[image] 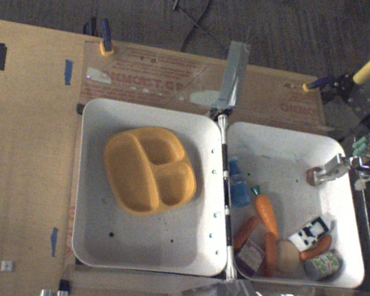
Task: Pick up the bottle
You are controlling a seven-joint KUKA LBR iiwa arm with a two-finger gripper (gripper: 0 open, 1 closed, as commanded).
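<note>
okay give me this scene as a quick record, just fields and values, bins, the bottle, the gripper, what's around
left bin: holds an orange divided plate
right bin: holds the rest, mostly in its near half
bottle: blue, lying along the right bin's left wall
beside bottle: carrot
near right corner: black-and-white carton, small can
gripper: over the right bin's far right part, apart from the bottle
task state: bottle not yet picked up
</note>
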